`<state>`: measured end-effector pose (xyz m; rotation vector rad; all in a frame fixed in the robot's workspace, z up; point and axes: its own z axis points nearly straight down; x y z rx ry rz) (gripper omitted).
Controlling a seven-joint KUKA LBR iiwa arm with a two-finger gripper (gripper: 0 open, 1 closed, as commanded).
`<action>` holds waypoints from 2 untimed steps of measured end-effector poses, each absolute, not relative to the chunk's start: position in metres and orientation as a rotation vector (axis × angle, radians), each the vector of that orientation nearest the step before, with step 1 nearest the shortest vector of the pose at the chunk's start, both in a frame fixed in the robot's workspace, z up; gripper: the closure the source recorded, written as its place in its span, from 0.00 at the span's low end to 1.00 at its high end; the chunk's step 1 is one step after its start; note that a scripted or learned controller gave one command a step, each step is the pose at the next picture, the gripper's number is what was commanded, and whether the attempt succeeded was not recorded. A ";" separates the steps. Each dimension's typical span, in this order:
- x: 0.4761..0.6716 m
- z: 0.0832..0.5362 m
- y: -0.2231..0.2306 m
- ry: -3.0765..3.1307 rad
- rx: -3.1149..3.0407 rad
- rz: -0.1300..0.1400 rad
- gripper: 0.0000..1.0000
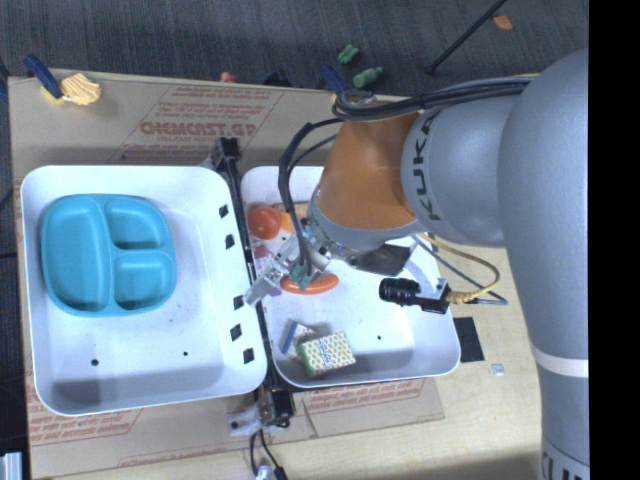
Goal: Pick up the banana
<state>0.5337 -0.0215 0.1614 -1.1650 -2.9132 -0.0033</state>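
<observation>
My gripper (283, 273) hangs low over the left part of the right bin (435, 353), under the orange band and the grey wrist that cover much of that bin. Just beside its tip lies a flat orange piece (312, 285). A round orange-red object (264, 220) sits a little farther back, by the bin's left wall. The arm hides the back and middle of the right bin.
The left bin (120, 368) holds a blue divided tray (108, 252) at its back left. A green patterned box (326, 352) and a small blue-and-white item (294, 335) lie near the right bin's front wall. A black cable connector (405, 292) hangs over that bin.
</observation>
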 end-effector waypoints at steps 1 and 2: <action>0.476 0.191 0.024 -2.812 -1.389 0.004 0.00; 0.475 0.140 0.118 -2.767 -1.477 0.005 0.00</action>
